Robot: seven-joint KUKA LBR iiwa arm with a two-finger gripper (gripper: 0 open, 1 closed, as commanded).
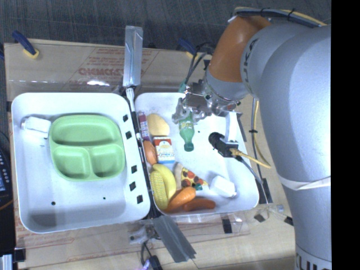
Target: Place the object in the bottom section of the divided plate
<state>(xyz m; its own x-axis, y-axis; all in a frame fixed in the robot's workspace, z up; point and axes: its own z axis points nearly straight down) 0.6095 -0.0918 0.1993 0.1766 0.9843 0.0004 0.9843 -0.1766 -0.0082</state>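
I see the pincer (188,112) pinching the green bottle (187,134), which hangs neck-down over the right bin (247,193); divided plate (87,146) lies well left.

Two bins sit side by side on the table (73,246). The left bin (34,207) holds the divided plate (86,146), with a small block (36,125) just beside the plate's far left corner. The right bin (247,190) holds a crowd of things: a bottle (187,134) in the middle below the pincer (190,110), a carton (163,149) to its left, a corn cob (161,184) and a carrot (181,196) at the near edge, and a cup (223,186) near right.
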